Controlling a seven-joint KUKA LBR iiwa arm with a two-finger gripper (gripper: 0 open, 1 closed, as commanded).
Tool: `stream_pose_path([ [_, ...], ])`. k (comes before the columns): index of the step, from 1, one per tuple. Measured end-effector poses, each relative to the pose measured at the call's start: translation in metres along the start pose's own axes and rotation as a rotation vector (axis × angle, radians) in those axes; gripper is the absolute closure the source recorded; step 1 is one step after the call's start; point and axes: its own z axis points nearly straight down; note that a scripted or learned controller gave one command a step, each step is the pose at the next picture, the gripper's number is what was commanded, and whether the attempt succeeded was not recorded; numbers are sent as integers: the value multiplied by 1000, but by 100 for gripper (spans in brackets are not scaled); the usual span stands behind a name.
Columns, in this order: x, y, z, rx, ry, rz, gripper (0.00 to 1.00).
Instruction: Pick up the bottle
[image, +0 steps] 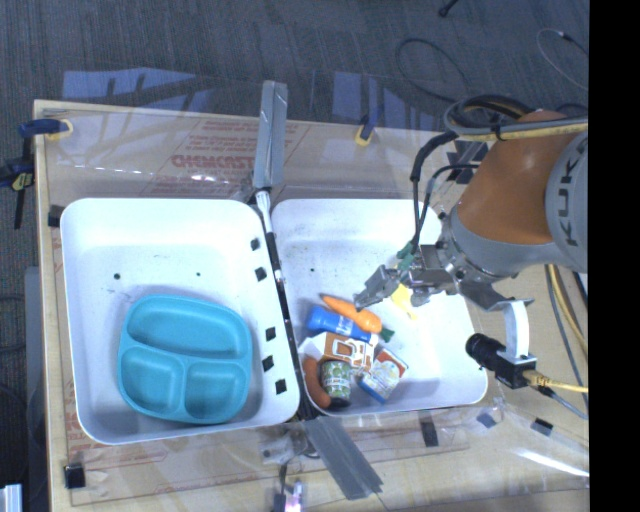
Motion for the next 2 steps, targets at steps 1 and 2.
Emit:
stream_pose_path([
  [1, 42, 14, 130, -8, -12, -101, 0],
  [2, 26, 41, 165, -17, -8, 11, 0],
])
